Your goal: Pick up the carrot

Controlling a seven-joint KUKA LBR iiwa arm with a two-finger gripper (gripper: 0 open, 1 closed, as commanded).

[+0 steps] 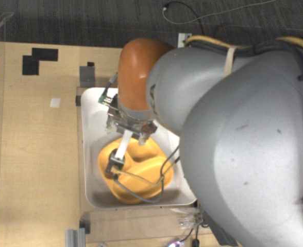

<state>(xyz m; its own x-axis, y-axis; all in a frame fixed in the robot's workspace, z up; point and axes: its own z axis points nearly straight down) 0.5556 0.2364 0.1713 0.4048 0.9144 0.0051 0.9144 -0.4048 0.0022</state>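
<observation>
Fig.: We are looking down on the white bin (92, 138). The gripper (132, 134) is hanging directly over a yellow-orange lump (144, 171) lying toward the bin's near edge. We are reading it, w/ doubt, as the carrot; long axis unclear. Gripper state: cannot tell. The arm (244, 138) is covering the bin's right side.

Overhead slant onto bin (93, 125), seemingly near
</observation>
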